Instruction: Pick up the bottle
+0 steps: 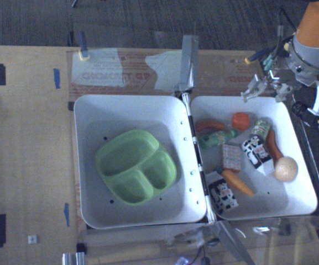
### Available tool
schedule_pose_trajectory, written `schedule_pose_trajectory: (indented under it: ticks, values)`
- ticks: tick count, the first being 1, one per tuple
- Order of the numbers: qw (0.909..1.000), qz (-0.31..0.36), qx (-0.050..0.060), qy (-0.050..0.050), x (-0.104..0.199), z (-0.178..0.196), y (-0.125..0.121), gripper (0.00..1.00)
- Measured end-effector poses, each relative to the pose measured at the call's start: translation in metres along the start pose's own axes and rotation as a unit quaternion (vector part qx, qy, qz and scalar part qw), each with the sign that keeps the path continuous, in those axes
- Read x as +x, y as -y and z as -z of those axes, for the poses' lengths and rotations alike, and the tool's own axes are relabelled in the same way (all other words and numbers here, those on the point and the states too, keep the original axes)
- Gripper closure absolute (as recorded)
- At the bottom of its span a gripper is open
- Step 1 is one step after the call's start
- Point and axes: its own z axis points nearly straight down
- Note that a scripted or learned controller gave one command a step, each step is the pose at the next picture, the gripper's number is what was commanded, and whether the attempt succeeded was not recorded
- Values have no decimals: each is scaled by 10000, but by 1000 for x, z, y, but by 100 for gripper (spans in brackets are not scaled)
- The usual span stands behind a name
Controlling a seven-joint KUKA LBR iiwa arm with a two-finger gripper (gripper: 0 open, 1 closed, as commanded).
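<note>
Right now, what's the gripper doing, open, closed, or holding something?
Gripper: open, holding nothing, above the right bin's back edge.

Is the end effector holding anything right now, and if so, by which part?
Nothing is held. The end effector hangs open above the back rim of the right bin, apart from the green bottle lying inside it.

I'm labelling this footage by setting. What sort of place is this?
Probably a robotics lab bench, not a kitchen: two white bins sit side by side on a taped wooden bench, toy food and a small green bottle fill one, and a robot gripper hovers above.
</note>
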Motion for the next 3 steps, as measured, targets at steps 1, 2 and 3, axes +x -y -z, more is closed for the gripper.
schedule_pose_trajectory:
  ticks: [1, 2, 3]
  values:
    - [9897, 1429, 0, -2, 37, -57, 7, 0]
    - [9898, 1428, -1, -1, 36, -57, 7, 0]
    - [9910, 1337, -20, 2, 30, -182, 64, 0]
